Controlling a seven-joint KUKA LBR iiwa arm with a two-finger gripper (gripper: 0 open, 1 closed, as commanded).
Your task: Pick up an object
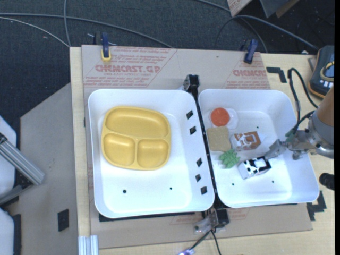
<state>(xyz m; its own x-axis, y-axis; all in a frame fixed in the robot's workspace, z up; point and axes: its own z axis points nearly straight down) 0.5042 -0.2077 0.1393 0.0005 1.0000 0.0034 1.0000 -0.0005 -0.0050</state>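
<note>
From the fixed camera above, we look down on a worktop (pixel 133 62) of pale board printed with red lettering, held at its far edge by a yellow-and-blue clamp (pixel 106 48) toward the left and a blue clamp (pixel 249 50) toward the right. Two shallow white bins sit side by side on it, meeting at a dark seam down the middle.

In the left bin (pixel 159 190) we see a yellow divided plate (pixel 136 137) with three compartments, lying flat in the bin's far left part. Its near half holds nothing but the small dark dots on its floor.

In the right bin (pixel 276 187) the things cluster near the left wall. An orange round lid-like piece (pixel 220 117) lies toward the far left corner. Just nearer than it is a tan square pad (pixel 218 139), and touching that pad's near right corner is a small green leafy toy (pixel 229 158). To the right of the pad lies a brown-and-white packet (pixel 247 139). Nearer than the packet, around the middle of the bin, lies a black-and-white patterned object (pixel 255 166).

The arm (pixel 325 126) enters over the right bin's right wall, and its hand (pixel 273 149) reaches leftward, low over the bin floor, its tip just beside the far right end of the black-and-white object. We cannot tell how far its grip stands apart, nor whether it has hold of anything.
</note>
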